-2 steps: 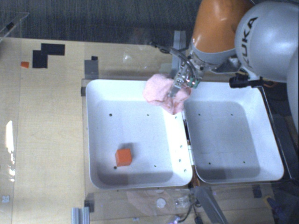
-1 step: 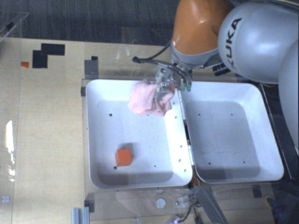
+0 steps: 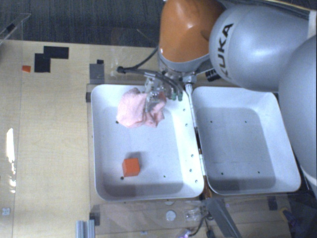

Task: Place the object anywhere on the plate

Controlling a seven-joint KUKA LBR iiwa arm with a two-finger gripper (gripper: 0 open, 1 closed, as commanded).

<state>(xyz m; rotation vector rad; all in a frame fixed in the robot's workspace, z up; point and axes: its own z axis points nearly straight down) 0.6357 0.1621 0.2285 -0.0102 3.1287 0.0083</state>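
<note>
The grey KUKA arm (image 3: pixel 257 43) filled the upper right of the view, its orange band (image 3: pixel 188 26) hanging over the far edge of the bins. Beneath it lay the pale wooden worktop (image 3: pixel 49 148), carrying two shallow white bins side by side. The right bin (image 3: pixel 247 182) sat next to the left bin (image 3: pixel 158 182), their inner rims touching along a line of small fasteners. In the left bin's far half lay a crumpled pink cloth (image 3: pixel 131 110), its right part gathered up under the pincer (image 3: pixel 156 97), which stood at the cloth's right edge and touched it; whether the pincer was clenched on the fabric or released could not be told from this angle. Well apart from the cloth, toward the near left corner of the same bin, sat a small orange-red block (image 3: pixel 131 167). On the worktop's far left were black angular markers (image 3: pixel 49 57) and a tiny orange square (image 3: pixel 26 69).
</note>
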